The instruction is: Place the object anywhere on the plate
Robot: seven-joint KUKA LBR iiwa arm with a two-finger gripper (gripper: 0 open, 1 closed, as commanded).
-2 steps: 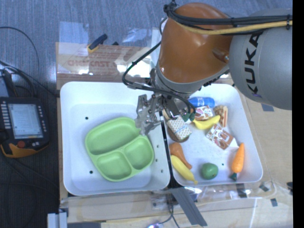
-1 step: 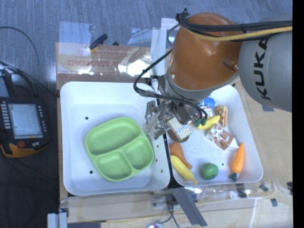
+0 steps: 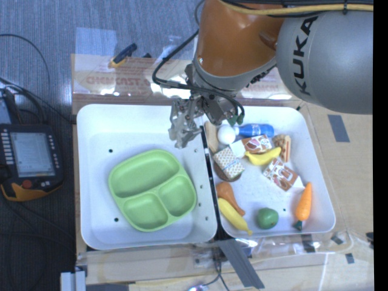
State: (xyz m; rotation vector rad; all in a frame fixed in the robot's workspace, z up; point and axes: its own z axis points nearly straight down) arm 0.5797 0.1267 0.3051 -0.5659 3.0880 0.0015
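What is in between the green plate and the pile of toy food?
In the camera view, the white rims where the two bins meet run between the green plate and the toy food.

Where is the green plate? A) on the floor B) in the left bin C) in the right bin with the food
B: the green plate lies in the left bin, while the toy food such as the carrot sits in the right bin.

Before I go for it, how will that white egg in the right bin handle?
The egg looks smooth and rounded, so it may slip between the fingers. It is wedged among other food, so a nudge would probably roll it only slightly. It seems small, likely light.
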